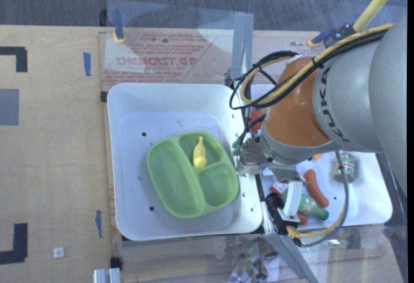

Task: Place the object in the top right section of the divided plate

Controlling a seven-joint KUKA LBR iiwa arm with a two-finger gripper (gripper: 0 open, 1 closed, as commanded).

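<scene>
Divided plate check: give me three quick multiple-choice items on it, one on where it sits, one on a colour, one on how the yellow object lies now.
1. Where does the divided plate sit?
A. In the left white bin
B. In the right white bin
C. On the bare bench

2. What colour is the plate?
A. Blue
B. Green
C. Red

3. How does the yellow object lie?
A. On the bin floor beside the plate
B. Across the plate's large left section
C. In the plate's top right section, apart from the arm

Answers:
1. A: the plate rests on the floor of the left white bin, while the arm hangs over the gap between the bins.
2. B: its rim and all three sections are light green.
3. C: the yellow object lies inside the small upper right section, touching nothing of the arm.
</scene>
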